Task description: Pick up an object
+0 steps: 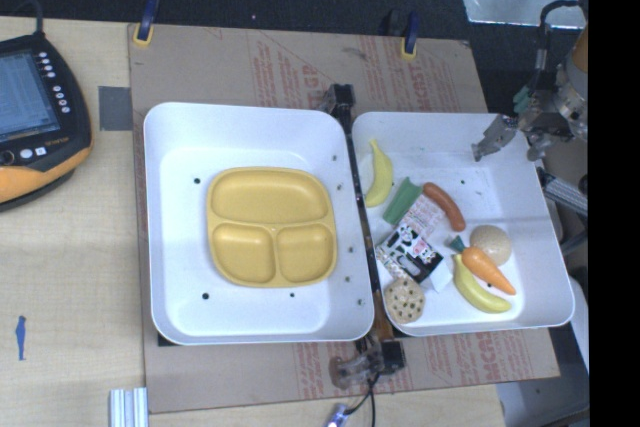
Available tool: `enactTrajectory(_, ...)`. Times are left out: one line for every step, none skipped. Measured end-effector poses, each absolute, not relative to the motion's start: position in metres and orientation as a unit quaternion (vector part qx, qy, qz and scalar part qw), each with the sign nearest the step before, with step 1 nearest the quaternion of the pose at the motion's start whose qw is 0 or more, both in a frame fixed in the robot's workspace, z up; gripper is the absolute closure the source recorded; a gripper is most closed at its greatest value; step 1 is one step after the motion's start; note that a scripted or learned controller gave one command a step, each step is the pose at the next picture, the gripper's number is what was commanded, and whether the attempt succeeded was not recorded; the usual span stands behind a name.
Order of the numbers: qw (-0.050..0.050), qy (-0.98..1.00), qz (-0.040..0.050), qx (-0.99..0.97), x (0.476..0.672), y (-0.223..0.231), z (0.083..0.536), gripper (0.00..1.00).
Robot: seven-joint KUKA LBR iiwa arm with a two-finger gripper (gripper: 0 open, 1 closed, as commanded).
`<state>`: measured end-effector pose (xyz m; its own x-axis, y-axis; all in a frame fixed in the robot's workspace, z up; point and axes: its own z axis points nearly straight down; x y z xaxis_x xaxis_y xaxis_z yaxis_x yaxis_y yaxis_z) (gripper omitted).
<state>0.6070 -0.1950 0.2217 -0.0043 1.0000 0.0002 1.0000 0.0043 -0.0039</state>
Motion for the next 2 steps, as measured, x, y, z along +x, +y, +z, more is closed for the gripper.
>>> enactTrajectory(0.0, -0.709, -0.0002, -0.705, 0.567, -0.124, 0.095, 0.0)
enactTrajectory(0.001, -0.709, 0.0004, -0.705, 0.599, -0.142, 0.092, 0.0)
